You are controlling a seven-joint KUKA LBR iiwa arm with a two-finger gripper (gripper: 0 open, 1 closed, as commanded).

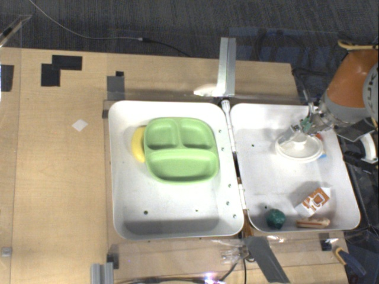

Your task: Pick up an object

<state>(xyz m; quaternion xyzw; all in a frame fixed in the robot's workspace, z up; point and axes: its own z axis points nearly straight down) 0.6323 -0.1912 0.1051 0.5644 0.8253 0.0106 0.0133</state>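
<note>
Gripper (309,125) on my grey arm with the orange band sits low over the far right part of the right white bin (260,176), its tip at the round clear plastic lid (300,147), and I cannot tell its state from this slanted view. Along that bin's near edge I see a dark green ball (275,218), a small white-and-orange printed carton (314,199) and a thin brown stick (312,222) just beside it. Over in the left white bin (127,176), a light green three-compartment plastic tray (180,148) lies in the far half, partly covering a yellow object (137,145) at its left side.
</note>
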